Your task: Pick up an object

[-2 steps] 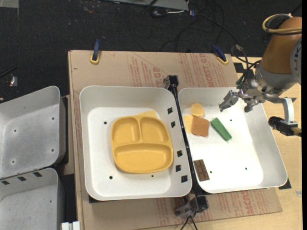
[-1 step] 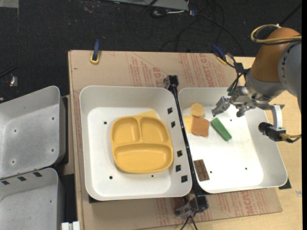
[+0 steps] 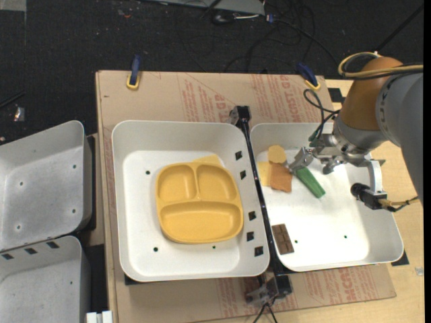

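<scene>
The claw [image 3: 301, 161] hangs over a green plastic cylinder [image 3: 311, 182] in the right white bin [image 3: 377, 237]; its state is unclear. Red print on the cardboard-covered worktop [image 3: 202, 96] is unreadable.

Two white bins [image 3: 135, 200], one yellow tray [image 3: 200, 204], four small objects [image 3: 310, 182].

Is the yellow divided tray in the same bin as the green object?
No, the yellow tray lies in the left bin, while the green object lies in the right bin.

Smooth, glossy yellow plastic tray [image 3: 199, 204] lies in a matt white bin [image 3: 135, 247]; the bench [image 3: 202, 93] beneath that bin looks like rough printed cardboard.
</scene>
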You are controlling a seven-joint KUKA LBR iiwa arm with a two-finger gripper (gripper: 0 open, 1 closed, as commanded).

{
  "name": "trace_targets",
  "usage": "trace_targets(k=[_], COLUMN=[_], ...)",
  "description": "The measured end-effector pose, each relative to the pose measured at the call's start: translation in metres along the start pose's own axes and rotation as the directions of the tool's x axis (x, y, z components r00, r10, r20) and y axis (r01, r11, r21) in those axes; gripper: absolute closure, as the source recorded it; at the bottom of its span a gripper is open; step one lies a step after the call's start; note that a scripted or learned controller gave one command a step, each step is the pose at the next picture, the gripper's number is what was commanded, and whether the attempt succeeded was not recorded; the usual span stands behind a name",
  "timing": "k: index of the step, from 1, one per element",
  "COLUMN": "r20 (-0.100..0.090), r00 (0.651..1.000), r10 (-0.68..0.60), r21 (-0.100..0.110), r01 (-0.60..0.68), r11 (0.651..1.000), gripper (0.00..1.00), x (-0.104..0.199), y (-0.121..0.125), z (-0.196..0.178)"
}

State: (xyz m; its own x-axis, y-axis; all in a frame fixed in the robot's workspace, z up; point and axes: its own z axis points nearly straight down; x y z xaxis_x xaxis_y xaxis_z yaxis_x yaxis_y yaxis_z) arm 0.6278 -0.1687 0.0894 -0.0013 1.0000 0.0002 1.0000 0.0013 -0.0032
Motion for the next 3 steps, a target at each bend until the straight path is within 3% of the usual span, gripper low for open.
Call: trace_targets(k=[1,3], r20=[0.001,0.003], r00=[1.000,1.000], r10=[0.000,-0.001], r21=[-0.006,-0.010], r01=[0.000,0.001], r11=[1.000,1.000], gripper=[1.00,1.00], x=[0.000,0.005], y=[0.002,0.002], z=[-0.014,-0.139])
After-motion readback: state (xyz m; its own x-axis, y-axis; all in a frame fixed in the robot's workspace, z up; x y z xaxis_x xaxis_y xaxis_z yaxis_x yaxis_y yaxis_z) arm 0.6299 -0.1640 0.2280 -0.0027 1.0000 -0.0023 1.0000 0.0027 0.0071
